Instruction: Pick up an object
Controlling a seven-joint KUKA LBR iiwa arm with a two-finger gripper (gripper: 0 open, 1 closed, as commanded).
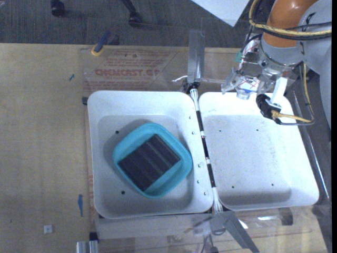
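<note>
1. Hand (247, 88): on the grey arm with orange band (288, 7), poised over the far rim of the right shallow white bin (253, 157). Whether it is spread or pressed together cannot be told.
2. Object: teal rounded-square plastic container (152, 159) with a dark ribbed slab (148, 162) inside, lying in the left shallow white bin (105, 115).
3. Relation: container lies well apart from the hand, across the divider, leftward and nearer the camera; slab's long axis runs diagonally.
4. Wooden tabletop (42, 141) carries both bins.

Matt white plastic bins (253, 194), glossy teal plastic dish (179, 157), bare wooden bench (37, 141), metal end effector (243, 88)
</note>
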